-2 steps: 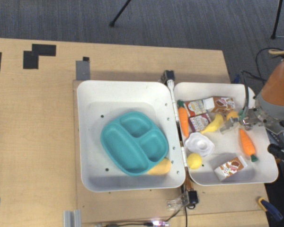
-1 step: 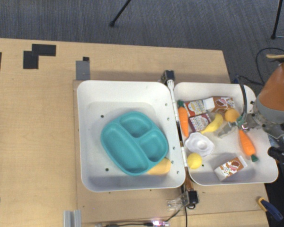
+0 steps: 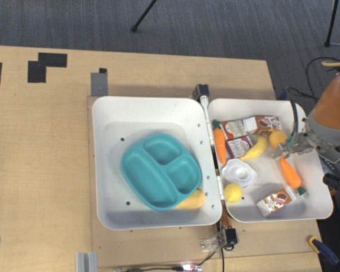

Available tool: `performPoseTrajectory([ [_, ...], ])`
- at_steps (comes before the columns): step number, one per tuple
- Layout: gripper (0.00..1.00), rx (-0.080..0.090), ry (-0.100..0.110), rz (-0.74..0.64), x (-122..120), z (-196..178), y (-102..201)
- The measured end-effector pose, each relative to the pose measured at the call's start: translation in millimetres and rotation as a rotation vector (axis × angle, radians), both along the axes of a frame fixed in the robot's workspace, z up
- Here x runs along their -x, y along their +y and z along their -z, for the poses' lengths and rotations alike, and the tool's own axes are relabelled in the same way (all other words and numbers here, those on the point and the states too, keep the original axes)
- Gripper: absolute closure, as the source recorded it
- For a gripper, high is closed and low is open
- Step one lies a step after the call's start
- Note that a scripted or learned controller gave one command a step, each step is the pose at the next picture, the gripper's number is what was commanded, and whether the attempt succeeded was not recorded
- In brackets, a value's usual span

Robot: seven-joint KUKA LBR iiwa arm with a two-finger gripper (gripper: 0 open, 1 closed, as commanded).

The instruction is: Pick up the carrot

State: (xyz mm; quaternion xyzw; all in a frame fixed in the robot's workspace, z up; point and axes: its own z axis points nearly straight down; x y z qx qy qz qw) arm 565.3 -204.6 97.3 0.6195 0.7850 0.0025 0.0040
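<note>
My gripper (image 3: 287,147) hangs at the far end of the right carrot (image 3: 290,173). I cannot tell if it is open. I could bump the ball (image 3: 277,138) and miss.

Left bin (image 3: 102,152) holds a teal divided plate (image 3: 161,171), with a yellow item (image 3: 192,200) tucked under its lower-right edge. Right bin (image 3: 323,208) — banana (image 3: 256,149), lemon (image 3: 233,193), white cup (image 3: 239,173), small orange fruit (image 3: 277,138), printed packets (image 3: 238,128), one carton (image 3: 275,202) at lower right.
</note>
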Motion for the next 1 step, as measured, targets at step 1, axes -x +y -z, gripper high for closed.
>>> performPoseTrajectory([
  [1, 1.00, -0.003, 0.006, 0.333, -27.5, -57.4, 53.5],
])
